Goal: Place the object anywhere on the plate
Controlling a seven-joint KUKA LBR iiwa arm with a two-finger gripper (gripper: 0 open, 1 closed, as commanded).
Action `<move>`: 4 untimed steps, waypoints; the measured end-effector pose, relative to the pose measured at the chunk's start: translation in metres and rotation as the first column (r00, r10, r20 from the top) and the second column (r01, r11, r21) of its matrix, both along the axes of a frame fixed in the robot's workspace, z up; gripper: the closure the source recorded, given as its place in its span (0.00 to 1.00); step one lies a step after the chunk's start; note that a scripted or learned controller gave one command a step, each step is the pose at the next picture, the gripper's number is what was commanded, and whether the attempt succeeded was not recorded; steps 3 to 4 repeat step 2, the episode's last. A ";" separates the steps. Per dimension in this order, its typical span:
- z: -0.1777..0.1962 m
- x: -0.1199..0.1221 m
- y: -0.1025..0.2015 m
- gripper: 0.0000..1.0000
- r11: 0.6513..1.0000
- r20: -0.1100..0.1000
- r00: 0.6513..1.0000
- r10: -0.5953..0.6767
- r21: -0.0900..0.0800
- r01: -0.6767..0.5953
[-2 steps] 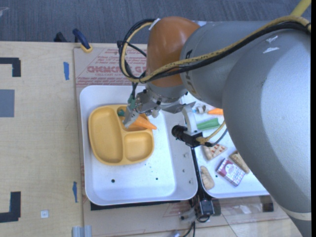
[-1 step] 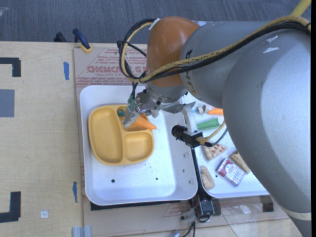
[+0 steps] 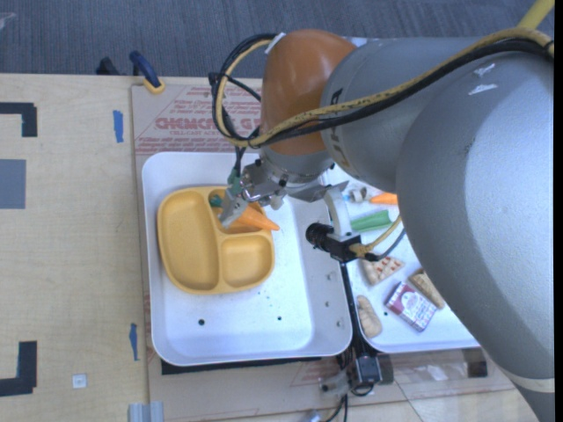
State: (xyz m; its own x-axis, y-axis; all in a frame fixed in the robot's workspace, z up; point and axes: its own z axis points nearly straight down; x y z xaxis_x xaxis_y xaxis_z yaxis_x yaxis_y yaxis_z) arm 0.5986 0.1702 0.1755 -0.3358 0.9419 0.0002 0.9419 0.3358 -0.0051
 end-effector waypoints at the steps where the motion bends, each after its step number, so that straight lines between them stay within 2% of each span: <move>1: 0.000 0.000 0.000 0.00 1.000 0.000 1.000 0.000 0.000 0.000; 4: 0.000 0.000 0.000 0.00 1.000 0.000 1.000 0.000 0.000 0.000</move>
